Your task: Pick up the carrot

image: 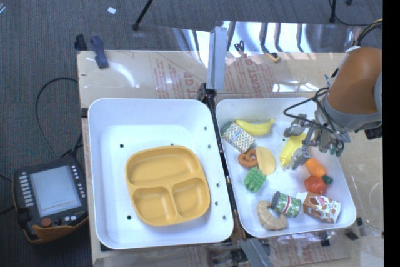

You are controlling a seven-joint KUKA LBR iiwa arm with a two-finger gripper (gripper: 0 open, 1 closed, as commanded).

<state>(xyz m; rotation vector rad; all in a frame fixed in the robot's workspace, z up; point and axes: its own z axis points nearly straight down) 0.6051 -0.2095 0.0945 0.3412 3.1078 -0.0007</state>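
At the near edge of the right bin (pixel 350 212), well below the pincer (pixel 304 148), a croissant (pixel 270 216), a small can (pixel 286 204) and a juice carton (pixel 322 207) were seen lying in a row. The pincer was seen low over the far right part of that bin, with the grey wrist and orange band (pixel 357 79) rising behind it to the right. Whether its tips were apart or together could not be told, since they were tangled visually with the toys beneath; nothing could be made out clamped between them. The carrot (pixel 316 167), orange with a green end, was taken to be the piece lying just below and slightly right of the pincer, and a red tomato (pixel 316 184) was touching it on the near side. A corn cob (pixel 291 150) lay just left of the pincer, a banana (pixel 256 127) further left, and a green toy (pixel 254 179) down to the left.

The main risk was judged to be crowding: were the pincer lowered where it hung, the corn cob might be caught instead, or the carrot nudged against the tomato and pushed off line. A glancing grip on the carrot's tapered body could also slip. The yellow tray (pixel 167 184) in the left bin (pixel 100 134) lay well away to the left.
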